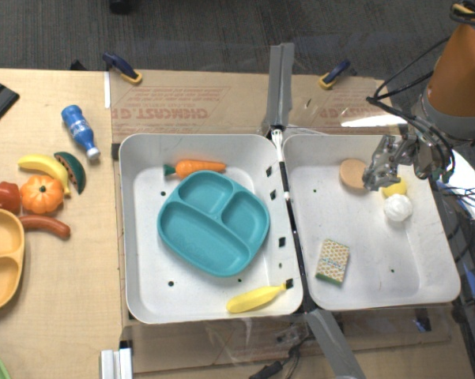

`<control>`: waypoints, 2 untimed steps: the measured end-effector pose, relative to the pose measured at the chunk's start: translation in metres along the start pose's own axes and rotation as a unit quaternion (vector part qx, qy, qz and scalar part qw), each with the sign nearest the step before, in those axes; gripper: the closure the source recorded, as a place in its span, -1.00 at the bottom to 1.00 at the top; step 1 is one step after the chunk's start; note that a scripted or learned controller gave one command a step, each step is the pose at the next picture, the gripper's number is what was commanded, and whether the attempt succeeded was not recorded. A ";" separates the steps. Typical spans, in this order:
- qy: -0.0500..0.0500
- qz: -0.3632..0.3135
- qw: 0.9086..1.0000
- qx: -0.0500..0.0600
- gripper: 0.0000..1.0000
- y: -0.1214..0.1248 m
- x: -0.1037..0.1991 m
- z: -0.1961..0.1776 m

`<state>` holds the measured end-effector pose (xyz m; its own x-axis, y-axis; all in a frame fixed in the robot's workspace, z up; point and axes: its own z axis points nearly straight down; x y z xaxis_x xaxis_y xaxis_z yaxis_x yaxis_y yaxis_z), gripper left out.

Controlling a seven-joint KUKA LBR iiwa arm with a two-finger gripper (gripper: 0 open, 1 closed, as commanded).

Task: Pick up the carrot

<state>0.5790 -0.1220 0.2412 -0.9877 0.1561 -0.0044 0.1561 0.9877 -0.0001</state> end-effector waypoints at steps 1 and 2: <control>0.001 -0.188 0.982 -0.001 1.00 0.074 -0.001 0.049; -0.001 -0.065 0.998 0.000 1.00 0.045 0.020 -0.033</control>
<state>0.5661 -0.0747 0.2742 -0.9996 0.0260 -0.0055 0.0260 0.9997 -0.0002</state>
